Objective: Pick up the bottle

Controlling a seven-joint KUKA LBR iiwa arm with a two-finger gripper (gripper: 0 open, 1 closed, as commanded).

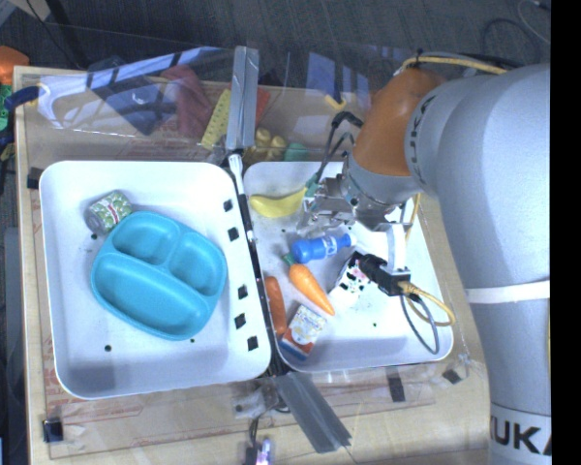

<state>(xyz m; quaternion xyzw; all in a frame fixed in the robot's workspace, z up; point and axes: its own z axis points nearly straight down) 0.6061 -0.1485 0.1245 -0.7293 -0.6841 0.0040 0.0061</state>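
A small blue bottle [314,250] with a pale cap lies on its side near the middle of the right bin [421,342]. My gripper [326,218] hangs directly over the bottle's far side, just above it, under the orange wrist band. From this angle I cannot make out whether it touches the bottle. The arm's grey body covers the bin's right edge.
A banana [276,202] lies just left of the gripper. A carrot [309,288], an orange stick [274,304], a printed packet [307,325] and a black-and-white item [354,277] crowd the bin's front. The left bin [68,356] holds a blue divided plate [160,272] and a can [109,209].
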